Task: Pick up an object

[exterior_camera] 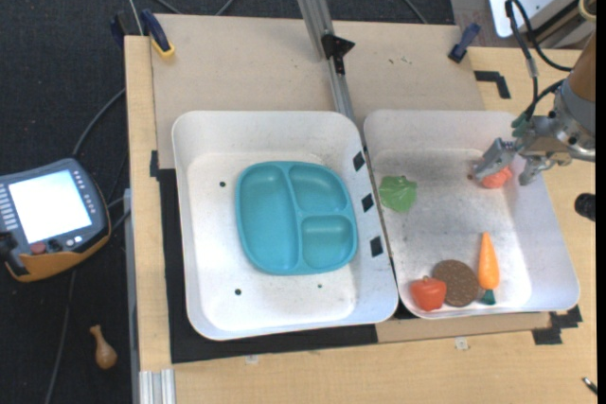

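Note:
My gripper hangs over the upper right part of the right bin, and its fingers stand open. A small red-orange object lies on the bin floor right at the left fingertip, not clearly between the two. A green object rests near the bin's left wall. At the front of that bin lie an orange carrot, a brown round piece, a red piece and a small teal bit.
The left bin holds a teal divided plate. A metal pole slants over the bench behind the bins. A teach pendant lies on the floor at left. Cables hang by the arm at the right.

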Controlling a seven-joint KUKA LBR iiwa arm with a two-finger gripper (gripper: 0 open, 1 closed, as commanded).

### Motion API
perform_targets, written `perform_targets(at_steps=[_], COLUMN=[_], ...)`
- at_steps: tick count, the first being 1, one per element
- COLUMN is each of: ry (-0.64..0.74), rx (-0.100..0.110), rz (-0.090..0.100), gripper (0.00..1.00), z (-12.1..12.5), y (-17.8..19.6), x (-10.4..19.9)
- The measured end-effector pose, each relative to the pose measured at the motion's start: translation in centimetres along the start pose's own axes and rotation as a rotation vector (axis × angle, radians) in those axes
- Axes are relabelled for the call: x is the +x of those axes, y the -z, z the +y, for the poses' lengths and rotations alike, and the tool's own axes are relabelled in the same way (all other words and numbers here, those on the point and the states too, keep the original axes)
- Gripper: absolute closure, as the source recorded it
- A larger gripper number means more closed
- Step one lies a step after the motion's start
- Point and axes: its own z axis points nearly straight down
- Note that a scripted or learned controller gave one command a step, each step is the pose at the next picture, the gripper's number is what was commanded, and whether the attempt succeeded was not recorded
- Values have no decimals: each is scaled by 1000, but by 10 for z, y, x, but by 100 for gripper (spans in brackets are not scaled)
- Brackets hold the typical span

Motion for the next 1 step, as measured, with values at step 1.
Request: perform_targets(at_steps=[1], ry=[1], rx=[2], rz=[2], gripper=[0], z=[1], y=[-62], x=[6])
